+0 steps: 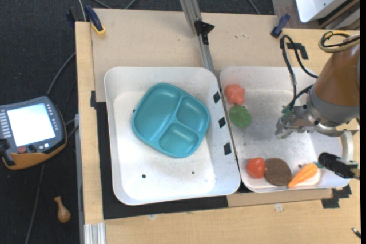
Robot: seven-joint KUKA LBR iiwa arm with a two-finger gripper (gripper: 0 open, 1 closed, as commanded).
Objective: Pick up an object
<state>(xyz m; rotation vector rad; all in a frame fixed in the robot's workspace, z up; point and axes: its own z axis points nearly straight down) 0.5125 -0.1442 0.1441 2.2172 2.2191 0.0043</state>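
1. Reaching in from the right, the grey arm (337, 88) with its orange band places the end effector (287, 126) over the middle of the right bin (269, 78). Whether it is released or clenched cannot be told from this view; nothing is seen between its parts.
2. Right bin, left side: a pink-red object (234, 93) lies near the upper left corner, with a green object (240, 116) just below it, the two touching or nearly so. Both lie apart from the end effector, to its left.
3. Right bin, lower edge: a red tomato-like object (256, 167), a brown oval object (277, 171) and an orange carrot-like object (303, 175) lie in a row, each just beside the next. All three lie below the end effector and are not in contact with it.
4. Left bin (123, 180): it carries a teal divided plate (170, 119) with three compartments, lying flat and turned at an angle to the bin walls.
5. Bench (148, 31): both bins sit side by side on it; a metal bar (189, 3) runs down from the top edge to the gap between the bins. Blue clamps (94, 20) grip the upper bench corners.
6. Off the bench at left, a handheld control pendant (30, 131) lies on the dark floor (34, 37) among cables.
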